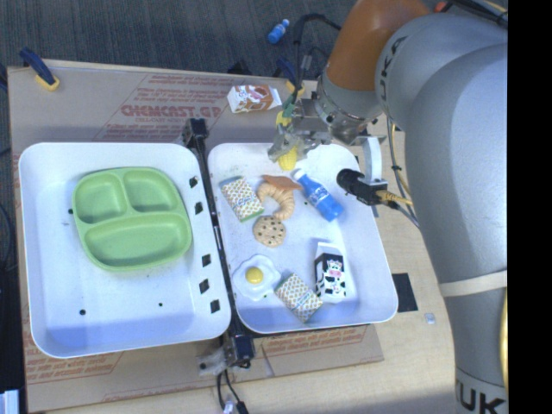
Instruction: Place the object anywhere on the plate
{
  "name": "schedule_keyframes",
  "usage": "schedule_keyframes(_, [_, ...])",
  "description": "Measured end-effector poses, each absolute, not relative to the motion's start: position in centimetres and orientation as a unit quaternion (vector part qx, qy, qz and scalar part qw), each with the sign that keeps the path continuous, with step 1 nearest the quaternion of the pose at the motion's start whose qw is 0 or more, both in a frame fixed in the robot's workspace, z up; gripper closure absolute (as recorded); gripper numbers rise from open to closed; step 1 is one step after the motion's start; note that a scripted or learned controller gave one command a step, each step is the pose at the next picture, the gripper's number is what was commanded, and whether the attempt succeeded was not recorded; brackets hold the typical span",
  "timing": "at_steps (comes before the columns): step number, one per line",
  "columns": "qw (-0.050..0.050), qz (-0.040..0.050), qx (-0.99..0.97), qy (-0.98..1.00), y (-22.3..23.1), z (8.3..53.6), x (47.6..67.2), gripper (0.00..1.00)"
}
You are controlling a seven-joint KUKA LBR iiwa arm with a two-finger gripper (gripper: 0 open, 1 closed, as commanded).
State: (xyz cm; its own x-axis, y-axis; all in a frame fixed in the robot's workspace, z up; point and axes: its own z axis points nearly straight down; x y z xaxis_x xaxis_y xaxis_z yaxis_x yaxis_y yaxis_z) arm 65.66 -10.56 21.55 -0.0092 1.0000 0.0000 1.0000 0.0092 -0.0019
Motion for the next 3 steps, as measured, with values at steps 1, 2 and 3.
schedule_keyframes(1, [0.001, -0.0002, -0.705, -0.709, -4.8, 25.3, 63.0, 1.00])
schedule_keyframes(2, [0.001, 0.0006, -0.705, -0.710, -0.5, 26.1, 59.5, 1.00])
schedule_keyframes(3, [0.001, 0.0010, -0.704, -0.710, 3.5, 26.2, 55.6, 1.00])
